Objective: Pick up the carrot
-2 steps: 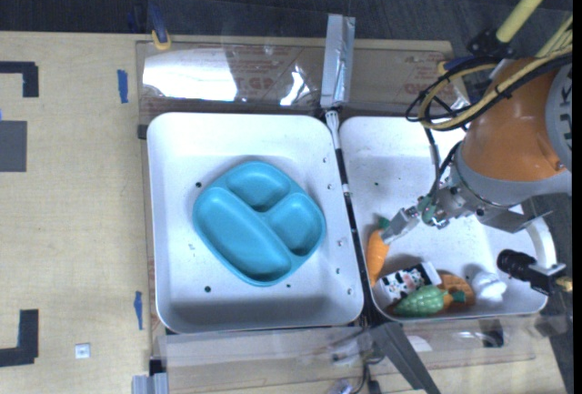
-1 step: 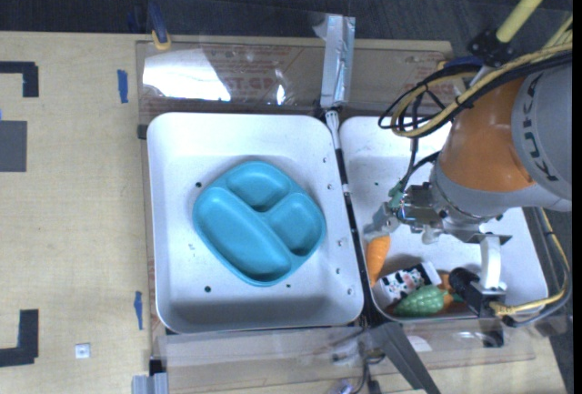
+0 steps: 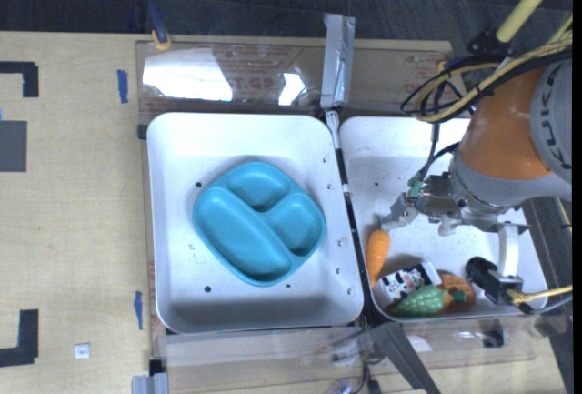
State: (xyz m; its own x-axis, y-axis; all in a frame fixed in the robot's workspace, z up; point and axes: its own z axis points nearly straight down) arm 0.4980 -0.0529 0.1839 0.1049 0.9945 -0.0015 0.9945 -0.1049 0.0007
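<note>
Green toy (image 3: 421,300) beside carrot (image 3: 377,253); gripper (image 3: 400,212) above.

The arm (image 3: 556,124) bears dark letters at the right edge, seemingly "UK", cut off.

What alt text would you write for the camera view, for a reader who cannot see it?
A grey and orange robot arm reaches from the right over the right white bin, where an orange carrot lies by the bin's left wall near a heap of small toys. The left white bin holds a blue divided plate.
</note>
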